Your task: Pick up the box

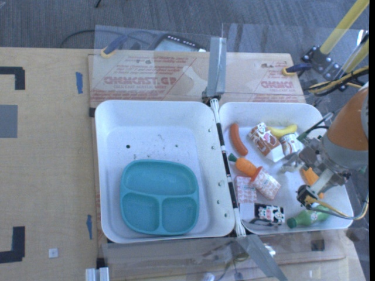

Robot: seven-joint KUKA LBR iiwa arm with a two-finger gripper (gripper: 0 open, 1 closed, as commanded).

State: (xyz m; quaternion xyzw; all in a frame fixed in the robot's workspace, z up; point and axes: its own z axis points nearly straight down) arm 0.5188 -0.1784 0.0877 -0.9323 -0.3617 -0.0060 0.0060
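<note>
The right bin [337, 206] holds several toy groceries. A brown and white box [262, 139] lies toward its back, a pink patterned box [245, 189] rests by the bin's left wall, and a black and white box [269, 213] lies at the front. My gripper [297, 164] hangs low over the bin's right half, to the right of the brown box and beside a white and red can [290, 146]. The grey wrist and its orange band [351, 127] rise behind it. No box is seen in its grasp.
Also in the right bin are a red sausage [237, 139], a carrot [248, 167], a yellow banana [282, 130], a white tub [267, 184] and a green bottle [308, 218]. A teal divided plate [159, 196] lies in the left bin [117, 127].
</note>
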